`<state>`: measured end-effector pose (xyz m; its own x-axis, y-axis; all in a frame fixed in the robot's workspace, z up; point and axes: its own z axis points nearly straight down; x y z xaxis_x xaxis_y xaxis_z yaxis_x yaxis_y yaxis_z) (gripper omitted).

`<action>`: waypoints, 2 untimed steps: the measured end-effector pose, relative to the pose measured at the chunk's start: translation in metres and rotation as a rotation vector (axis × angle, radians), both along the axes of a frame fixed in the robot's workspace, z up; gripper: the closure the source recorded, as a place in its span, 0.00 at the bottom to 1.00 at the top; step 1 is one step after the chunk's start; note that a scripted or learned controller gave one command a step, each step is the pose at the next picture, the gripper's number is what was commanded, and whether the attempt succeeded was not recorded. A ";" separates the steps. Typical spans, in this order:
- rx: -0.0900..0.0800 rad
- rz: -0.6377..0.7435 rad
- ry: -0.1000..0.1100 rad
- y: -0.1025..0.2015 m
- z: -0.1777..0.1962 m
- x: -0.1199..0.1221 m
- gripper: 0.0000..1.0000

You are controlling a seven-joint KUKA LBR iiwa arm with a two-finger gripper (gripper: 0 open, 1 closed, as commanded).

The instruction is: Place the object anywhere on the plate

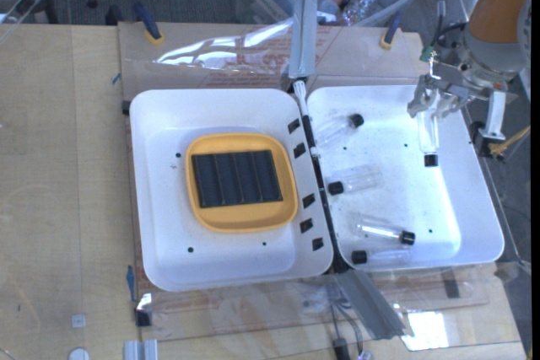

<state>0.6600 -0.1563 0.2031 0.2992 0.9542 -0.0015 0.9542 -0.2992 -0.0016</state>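
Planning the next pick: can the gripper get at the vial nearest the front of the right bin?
Probably yes: the vial lies flat and apart from its neighbours, with the gripper above the same bin.

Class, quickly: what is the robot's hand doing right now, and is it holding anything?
Hand: over the right bin, holding a clear tube with a black cap that hangs between its fingers.
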 end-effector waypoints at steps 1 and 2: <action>0.003 0.161 0.002 0.034 -0.006 -0.066 1.00; 0.004 0.398 0.002 0.047 -0.042 -0.127 1.00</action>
<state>0.5334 -0.1092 0.1613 -0.0942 0.9955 0.0026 0.9955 0.0942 -0.0038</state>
